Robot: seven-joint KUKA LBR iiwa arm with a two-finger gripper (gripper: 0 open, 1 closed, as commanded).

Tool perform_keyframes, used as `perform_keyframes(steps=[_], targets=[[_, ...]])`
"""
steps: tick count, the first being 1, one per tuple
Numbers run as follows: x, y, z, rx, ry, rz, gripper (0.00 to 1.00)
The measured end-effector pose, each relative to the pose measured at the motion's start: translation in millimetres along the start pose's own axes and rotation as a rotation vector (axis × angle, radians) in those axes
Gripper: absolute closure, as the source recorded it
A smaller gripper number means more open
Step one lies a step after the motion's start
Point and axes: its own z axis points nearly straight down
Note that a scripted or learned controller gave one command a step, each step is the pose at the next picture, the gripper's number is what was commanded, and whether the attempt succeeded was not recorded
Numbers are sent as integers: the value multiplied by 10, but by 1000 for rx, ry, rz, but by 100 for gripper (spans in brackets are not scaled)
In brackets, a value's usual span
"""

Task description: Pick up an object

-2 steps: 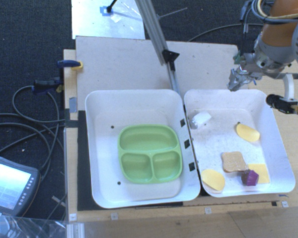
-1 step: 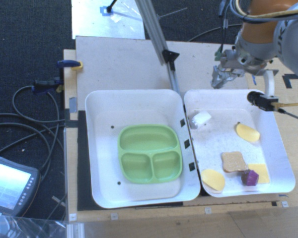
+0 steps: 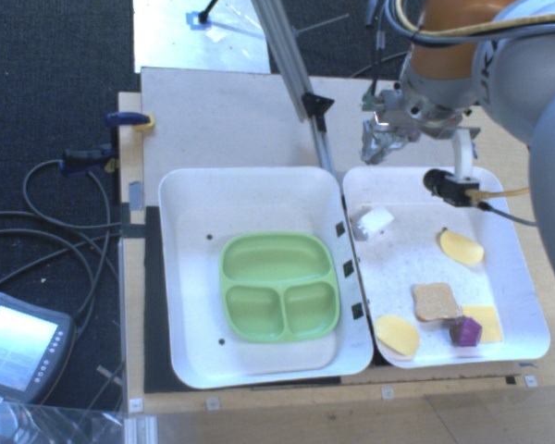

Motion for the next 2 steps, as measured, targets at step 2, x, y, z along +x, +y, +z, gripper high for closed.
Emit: perform_keyframes(steps=[2], targets=[[958,144,100,-2,0,1,100]])
